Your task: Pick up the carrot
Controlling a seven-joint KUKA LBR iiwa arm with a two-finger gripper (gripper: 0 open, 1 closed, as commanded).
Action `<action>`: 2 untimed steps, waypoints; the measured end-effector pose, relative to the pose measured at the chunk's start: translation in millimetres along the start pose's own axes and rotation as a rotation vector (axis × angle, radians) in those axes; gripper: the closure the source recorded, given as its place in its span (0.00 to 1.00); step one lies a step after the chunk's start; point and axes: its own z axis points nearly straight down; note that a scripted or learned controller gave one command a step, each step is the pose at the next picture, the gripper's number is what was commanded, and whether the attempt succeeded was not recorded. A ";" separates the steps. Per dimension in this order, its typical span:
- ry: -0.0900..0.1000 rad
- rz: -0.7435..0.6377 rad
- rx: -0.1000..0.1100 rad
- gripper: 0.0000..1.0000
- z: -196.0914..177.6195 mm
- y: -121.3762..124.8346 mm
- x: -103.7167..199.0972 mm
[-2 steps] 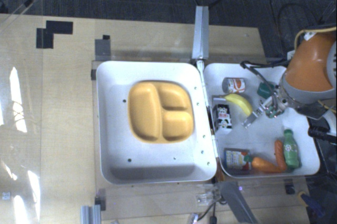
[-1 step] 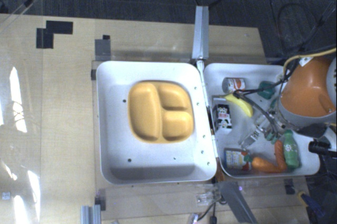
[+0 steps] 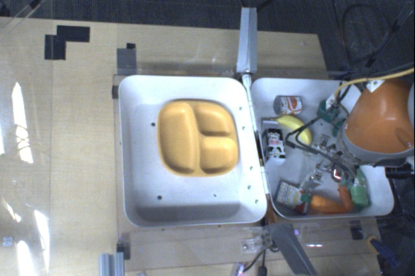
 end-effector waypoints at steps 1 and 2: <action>0.014 -0.616 -0.003 0.00 1.7 2.1 0.4; 0.025 -1.241 -0.015 0.00 4.2 -8.4 -2.2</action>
